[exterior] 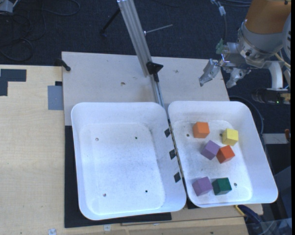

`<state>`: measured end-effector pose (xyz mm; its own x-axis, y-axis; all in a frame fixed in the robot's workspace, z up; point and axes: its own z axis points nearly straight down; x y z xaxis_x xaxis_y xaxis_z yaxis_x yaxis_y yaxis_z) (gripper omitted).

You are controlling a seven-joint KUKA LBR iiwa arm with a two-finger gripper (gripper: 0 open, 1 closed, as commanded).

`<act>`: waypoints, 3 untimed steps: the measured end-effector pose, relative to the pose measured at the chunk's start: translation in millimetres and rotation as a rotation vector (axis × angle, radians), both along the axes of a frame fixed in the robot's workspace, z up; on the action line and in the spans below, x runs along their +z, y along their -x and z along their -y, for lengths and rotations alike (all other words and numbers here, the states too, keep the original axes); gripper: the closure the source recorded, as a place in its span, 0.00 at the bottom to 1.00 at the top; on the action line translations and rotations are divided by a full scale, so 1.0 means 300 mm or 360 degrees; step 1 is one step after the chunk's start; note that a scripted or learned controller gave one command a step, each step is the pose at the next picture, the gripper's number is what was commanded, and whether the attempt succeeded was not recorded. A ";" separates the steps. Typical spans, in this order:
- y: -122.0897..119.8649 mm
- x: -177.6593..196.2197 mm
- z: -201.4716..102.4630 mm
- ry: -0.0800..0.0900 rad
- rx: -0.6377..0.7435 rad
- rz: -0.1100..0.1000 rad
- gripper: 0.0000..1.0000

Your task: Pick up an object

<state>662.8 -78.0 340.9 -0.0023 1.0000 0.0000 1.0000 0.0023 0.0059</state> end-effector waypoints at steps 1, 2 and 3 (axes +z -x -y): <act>0.078 -0.520 -0.036 -0.0002 -0.0001 -0.0028 0.00; 0.070 -0.768 0.126 0.0000 0.0000 -0.0008 0.00; 0.071 -0.483 -0.061 -0.0002 0.0003 0.0001 0.00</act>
